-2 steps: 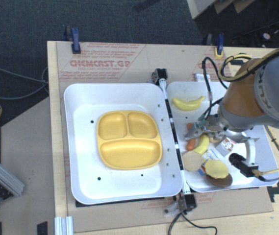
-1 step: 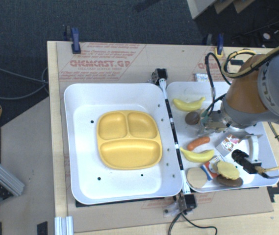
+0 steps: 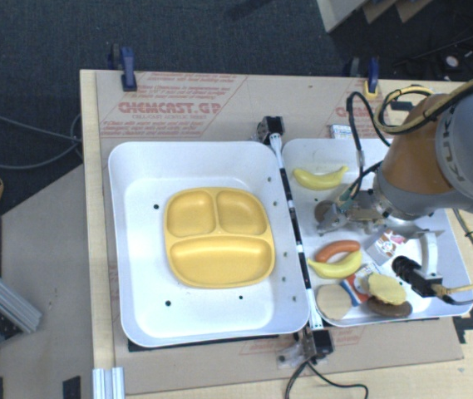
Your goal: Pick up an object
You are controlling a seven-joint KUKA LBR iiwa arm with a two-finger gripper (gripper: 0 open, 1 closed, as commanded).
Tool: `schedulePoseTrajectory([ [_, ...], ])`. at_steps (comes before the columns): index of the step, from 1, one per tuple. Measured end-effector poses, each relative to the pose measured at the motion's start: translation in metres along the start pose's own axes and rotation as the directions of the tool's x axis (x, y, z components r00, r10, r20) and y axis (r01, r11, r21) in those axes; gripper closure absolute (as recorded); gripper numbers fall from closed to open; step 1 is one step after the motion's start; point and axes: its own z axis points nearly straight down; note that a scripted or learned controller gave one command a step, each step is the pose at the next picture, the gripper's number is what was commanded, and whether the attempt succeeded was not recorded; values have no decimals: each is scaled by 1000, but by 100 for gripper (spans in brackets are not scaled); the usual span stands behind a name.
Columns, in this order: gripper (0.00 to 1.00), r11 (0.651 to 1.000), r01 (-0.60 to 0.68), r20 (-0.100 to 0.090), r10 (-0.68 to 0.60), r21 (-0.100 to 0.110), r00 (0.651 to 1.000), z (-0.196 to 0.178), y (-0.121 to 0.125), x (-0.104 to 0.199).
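Overhead, the arm (image 3: 436, 152) reaches over the right bin (image 3: 460, 248), its gripper (image 3: 354, 210) low near a banana (image 3: 319, 176); whether it is open or closed I cannot tell. Nearby lie a second banana (image 3: 336, 264), a sausage (image 3: 336, 248) and a burger (image 3: 386, 293), while the left bin (image 3: 136, 223) holds a yellow tray (image 3: 218, 238)

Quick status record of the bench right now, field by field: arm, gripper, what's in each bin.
arm: grey arm with orange band, reaching from the right over the right white bin
gripper: low in the right bin, fingers hidden
left white bin: yellow three-compartment plastic tray
right bin contents: yellow toy banana at the far end, second yellow banana, orange-red toy sausage, toy burger
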Motion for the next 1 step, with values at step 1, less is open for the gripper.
schedulePoseTrajectory([
  [1,0,1000,5,-8,-5,14,1000,17,55,3],
])
